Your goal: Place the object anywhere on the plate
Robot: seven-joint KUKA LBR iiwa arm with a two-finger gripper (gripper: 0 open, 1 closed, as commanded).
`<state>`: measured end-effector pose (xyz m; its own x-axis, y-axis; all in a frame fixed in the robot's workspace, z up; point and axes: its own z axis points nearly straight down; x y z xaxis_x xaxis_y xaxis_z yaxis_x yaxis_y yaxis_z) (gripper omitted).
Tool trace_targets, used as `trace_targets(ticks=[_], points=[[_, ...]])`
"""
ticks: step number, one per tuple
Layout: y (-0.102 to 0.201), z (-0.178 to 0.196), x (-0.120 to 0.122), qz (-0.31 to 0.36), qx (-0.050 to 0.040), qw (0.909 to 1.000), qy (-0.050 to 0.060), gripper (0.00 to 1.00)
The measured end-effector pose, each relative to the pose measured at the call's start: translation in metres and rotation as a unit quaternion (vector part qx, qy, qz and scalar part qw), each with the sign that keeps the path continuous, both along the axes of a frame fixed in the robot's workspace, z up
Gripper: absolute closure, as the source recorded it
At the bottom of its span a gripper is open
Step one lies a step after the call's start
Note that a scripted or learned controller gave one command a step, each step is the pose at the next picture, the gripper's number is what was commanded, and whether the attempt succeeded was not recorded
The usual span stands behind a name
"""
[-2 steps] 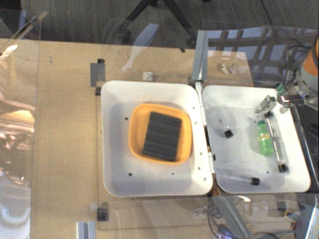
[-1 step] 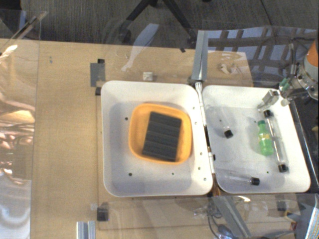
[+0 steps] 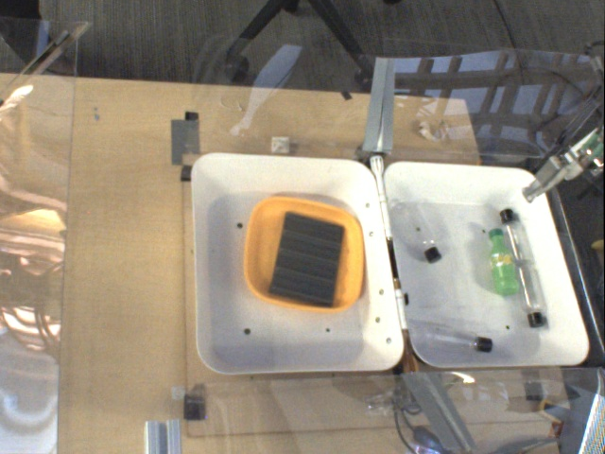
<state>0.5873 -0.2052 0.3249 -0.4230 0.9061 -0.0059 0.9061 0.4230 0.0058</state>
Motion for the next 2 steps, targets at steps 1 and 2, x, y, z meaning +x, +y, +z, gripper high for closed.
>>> trace_targets(ticks=[1, 2], points=[[0.0, 0.07, -0.003, 0.15, -0.001, 0.9888, 0.001, 0.0], [0.0, 0.109, 0.016, 0.321, -0.0016, 0.9472, 0.001, 0.0]])
